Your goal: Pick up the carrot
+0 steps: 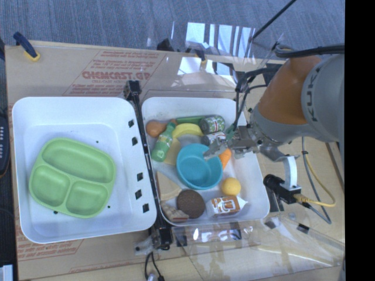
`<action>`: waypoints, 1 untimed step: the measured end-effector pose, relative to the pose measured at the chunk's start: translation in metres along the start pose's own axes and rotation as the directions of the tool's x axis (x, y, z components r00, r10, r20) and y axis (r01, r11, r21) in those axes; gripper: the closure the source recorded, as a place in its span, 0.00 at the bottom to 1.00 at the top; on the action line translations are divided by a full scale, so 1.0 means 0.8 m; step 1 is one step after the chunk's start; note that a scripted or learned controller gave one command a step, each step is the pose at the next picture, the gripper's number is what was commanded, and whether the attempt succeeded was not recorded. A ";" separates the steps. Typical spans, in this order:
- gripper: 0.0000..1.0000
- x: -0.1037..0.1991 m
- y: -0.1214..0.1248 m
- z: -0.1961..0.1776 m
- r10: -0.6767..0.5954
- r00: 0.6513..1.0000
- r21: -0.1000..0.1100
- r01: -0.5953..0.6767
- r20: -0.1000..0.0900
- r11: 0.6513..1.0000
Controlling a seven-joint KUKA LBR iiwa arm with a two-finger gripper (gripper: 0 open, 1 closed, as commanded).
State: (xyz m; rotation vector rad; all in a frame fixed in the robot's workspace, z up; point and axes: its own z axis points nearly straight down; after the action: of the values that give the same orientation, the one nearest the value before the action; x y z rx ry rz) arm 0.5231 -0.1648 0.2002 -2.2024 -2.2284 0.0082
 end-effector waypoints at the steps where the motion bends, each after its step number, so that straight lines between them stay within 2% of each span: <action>1: 0.00 -0.055 0.024 0.122 -0.080 0.997 -0.005 0.080 0.004 0.997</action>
State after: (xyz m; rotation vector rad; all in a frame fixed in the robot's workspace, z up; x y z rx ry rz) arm 0.5418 -0.2082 0.1019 -2.1159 -2.3194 0.0064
